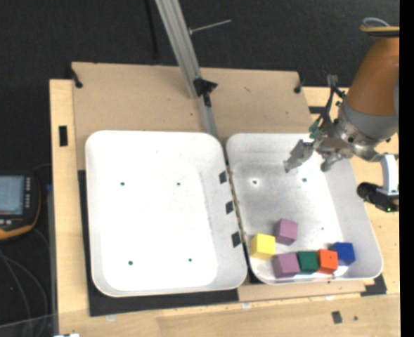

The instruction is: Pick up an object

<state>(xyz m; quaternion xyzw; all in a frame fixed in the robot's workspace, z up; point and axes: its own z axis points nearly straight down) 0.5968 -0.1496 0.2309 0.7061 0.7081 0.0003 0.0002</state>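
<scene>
The bench (157,97) carries two white bins: the left bin (157,213) and the right bin (291,188). The arm (375,83) reaches over the right bin's far right corner, its gripper (311,156) hanging with fingers spread apart, apparently holding nothing. Along the right bin's near edge lie six blocks: two purple (286,230) (286,264), yellow (264,245), green (308,261), orange (328,260), blue (344,252).
</scene>
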